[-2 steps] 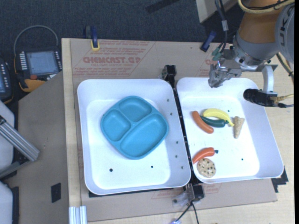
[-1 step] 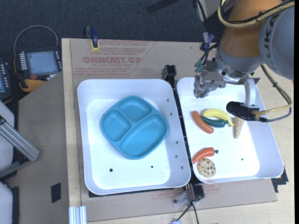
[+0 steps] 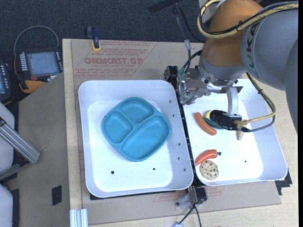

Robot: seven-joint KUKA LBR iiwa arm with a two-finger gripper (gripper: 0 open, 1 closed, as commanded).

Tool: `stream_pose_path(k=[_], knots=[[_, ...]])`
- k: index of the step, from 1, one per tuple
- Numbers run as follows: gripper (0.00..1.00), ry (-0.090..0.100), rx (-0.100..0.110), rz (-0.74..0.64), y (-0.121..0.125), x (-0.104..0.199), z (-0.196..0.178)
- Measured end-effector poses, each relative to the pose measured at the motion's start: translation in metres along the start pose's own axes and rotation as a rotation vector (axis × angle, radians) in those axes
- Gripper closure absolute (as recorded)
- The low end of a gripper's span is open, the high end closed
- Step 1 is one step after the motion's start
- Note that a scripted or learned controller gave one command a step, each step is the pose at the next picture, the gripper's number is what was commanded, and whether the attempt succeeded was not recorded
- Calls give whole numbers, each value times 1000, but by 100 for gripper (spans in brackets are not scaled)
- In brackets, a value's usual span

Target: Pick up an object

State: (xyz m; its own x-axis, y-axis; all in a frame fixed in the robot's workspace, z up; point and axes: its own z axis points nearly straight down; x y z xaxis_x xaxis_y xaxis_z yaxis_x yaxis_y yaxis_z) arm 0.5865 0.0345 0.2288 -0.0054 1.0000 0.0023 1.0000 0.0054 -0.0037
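The left bin point(image 3: 90, 174) holds 1 blue plate point(image 3: 136, 128). The right bin point(image 3: 255, 160) holds 1 sausage point(image 3: 205, 124), 1 carrot point(image 3: 206, 156) and 1 cookie point(image 3: 209, 170). The tool point(image 3: 189, 92) hangs near that bin's far-left corner, and I cannot tell its grip.

One camera, fixed high over the tan board bench point(image 3: 71, 126), looking down at a slant. Landmark: blue three-compartment plastic plate point(image 3: 136, 128), a little left of frame centre.

- Around the plate: left shallow white bin point(image 3: 94, 174), whole rim in frame.
- Right of the plate: second shallow white bin point(image 3: 265, 160), far corner covered by the grey-and-orange arm point(image 3: 265, 37).
- The arm reaches in from the right and looms large, nearer the lens than the plate.
- Above the plate: dark floor point(image 3: 109, 8) beyond the bench's far edge.

Middle range: both bins fit, and small items right of the plate stay legible.
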Motion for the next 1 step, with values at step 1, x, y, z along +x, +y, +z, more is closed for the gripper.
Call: stream_pose_path(k=[1], knots=[[100, 1, -1, -1, -11, 52, -4]])
